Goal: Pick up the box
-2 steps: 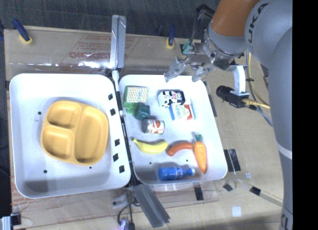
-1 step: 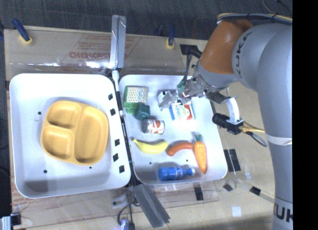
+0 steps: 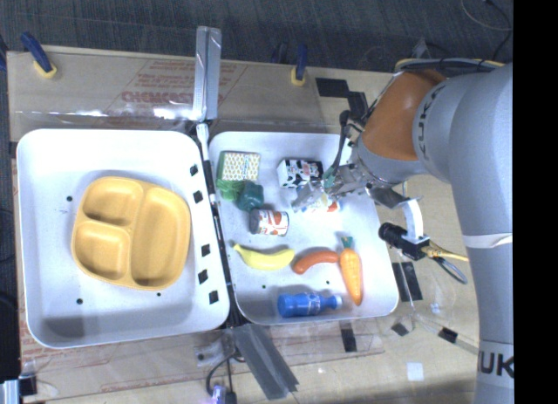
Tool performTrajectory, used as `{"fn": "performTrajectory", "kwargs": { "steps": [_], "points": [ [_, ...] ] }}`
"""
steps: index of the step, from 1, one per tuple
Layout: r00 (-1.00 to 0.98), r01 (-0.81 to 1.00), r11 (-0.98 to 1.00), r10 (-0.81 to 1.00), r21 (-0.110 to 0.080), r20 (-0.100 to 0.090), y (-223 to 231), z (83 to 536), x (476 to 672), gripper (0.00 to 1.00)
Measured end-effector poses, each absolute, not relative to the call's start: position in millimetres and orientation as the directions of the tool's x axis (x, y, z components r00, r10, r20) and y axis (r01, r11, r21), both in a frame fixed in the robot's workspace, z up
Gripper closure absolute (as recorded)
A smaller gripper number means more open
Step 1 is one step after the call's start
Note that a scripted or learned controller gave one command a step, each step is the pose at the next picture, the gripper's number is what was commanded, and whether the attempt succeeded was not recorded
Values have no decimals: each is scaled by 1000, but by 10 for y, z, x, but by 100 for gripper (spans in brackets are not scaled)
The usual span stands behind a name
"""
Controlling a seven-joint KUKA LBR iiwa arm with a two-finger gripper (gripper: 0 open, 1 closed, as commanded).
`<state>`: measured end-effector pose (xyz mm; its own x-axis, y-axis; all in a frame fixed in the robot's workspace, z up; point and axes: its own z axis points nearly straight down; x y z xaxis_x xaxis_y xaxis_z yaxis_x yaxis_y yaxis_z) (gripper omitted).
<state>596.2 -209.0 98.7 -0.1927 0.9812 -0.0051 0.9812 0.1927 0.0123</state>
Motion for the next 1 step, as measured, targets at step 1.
{"fn": "performTrajectory", "kwargs": {
  "steps": [1],
  "points": [
    [-199,980,199,980,12,-7,-2083,1106,5979,100]
  ]
}}
